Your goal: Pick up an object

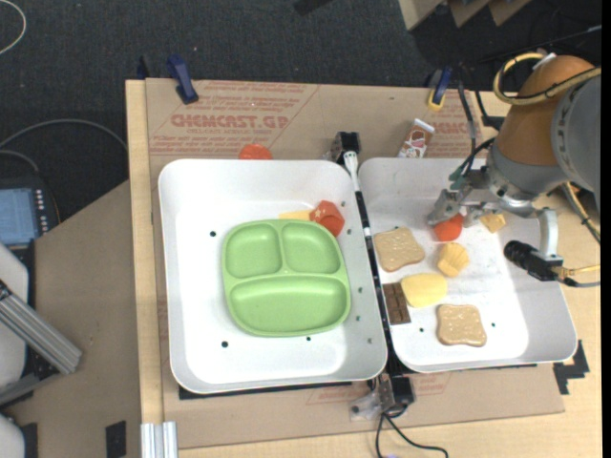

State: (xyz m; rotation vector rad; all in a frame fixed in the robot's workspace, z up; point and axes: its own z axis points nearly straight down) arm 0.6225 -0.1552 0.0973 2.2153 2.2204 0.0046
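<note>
- Over the far part of the right bin (549, 346), the gripper (449, 213) was seen lowered, with its fingers slightly parted around a small red-orange object (448, 227).
- Whether the red-orange object was truly clamped or only touched could not be told, as the fingertips were partly hidden by it.
- Just to the right of the gripper, a small tan piece (493, 222) was seen lying on the bin floor, near the wrist.
- Nearer than the gripper, a small yellow ridged item (452, 258) was found, with a toast slice (397, 249) to its left.
- A pale yellow lump (424, 289) was placed nearer still, and a second toast slice (461, 324) lay toward the near edge of the right bin.
- A dark brown bar (394, 302) was seen by the left wall of the right bin.
- The grey arm (535, 151) with its orange band was extended in from the right.
- A green divided plate (284, 277) was seen in the middle of the left bin (186, 256), with a red-orange piece (328, 217) and a pale yellow slice (296, 216) just beyond its far rim.
- A small carton (416, 140) was seen on the bench beyond the right bin.
</note>
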